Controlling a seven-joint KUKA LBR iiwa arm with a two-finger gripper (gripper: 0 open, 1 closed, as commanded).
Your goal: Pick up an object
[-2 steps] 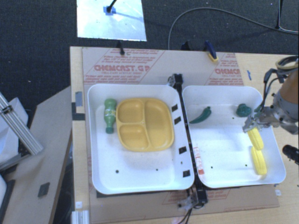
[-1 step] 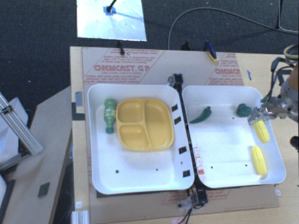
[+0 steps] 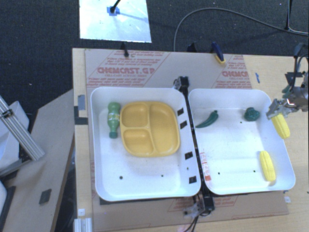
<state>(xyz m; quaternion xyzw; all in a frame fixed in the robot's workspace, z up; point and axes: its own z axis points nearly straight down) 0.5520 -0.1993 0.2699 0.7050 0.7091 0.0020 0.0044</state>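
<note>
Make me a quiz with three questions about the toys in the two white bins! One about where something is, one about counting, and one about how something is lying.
1. Where does the green bottle lie?
A. left of the yellow tray
B. on the tray
C. in the right bin

2. How many yellow corn cobs are there?
A. one
B. two
C. four

3. How is the yellow tray resting?
A. standing on edge
B. upside down
C. flat, compartments facing up

Answers:
1. A, the bottle lies beside the tray's left edge in the left bin.
2. B, one cob lies at the right bin's lower right and another at its right rim, by the tool.
3. C, its three compartments are visible.
</note>
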